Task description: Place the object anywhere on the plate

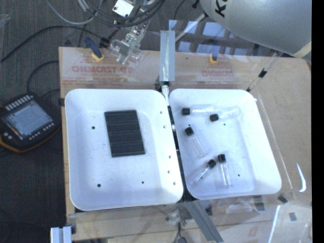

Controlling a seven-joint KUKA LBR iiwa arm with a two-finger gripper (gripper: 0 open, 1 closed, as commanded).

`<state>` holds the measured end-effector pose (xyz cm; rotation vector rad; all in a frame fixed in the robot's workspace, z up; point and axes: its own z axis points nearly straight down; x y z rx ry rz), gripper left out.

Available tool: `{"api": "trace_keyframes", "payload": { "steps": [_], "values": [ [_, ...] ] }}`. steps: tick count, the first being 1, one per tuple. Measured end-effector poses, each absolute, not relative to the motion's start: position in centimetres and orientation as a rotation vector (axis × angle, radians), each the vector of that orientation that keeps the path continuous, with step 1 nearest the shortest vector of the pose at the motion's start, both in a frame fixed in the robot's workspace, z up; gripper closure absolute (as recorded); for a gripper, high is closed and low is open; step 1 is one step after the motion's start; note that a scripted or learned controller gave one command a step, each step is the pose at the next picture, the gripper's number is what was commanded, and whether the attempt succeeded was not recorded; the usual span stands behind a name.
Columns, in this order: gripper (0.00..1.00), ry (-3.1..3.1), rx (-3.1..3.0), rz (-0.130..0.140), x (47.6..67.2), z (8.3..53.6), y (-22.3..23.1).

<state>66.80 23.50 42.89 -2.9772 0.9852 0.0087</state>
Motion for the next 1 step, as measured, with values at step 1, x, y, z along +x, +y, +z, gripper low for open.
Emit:
{"api": "trace_keyframes", "payload": {
  "steps": [1],
  "values": [
    [1.0,0.446,-3.104,0.008,66.8,43.27,23.47]
  ]
}}
